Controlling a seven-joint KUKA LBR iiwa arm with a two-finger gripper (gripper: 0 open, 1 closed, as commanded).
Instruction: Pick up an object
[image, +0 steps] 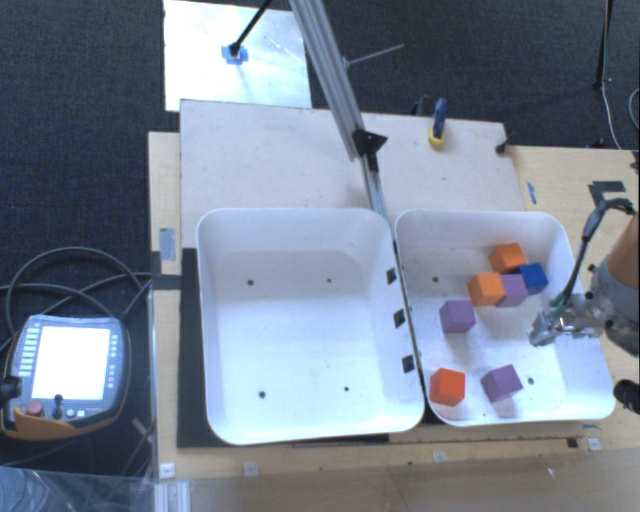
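Gripper (545, 332) sits low over the right side of the right shallow white bin (560, 228), coming in from the right edge; grey arm mostly cut off by the frame. Can't tell how the jaws stand, too small and blurred, and nothing visible between them. All cubes are in the right bin: an orange cube (507, 257) at the far side, a blue cube (533, 277) just right of it, a second orange cube (487, 289) touching a purple cube (513, 289), cluster packed tight. Another purple cube (457, 316) sits alone left of centre. Near side: a third orange cube (447, 386) by the left wall, and a purple cube (501, 382) right of it, apart. That last one is nearest the gripper, not touching. Left shallow white bin (215, 300) sits alongside. Teach pendant with white screen (62, 375) on the floor far left.
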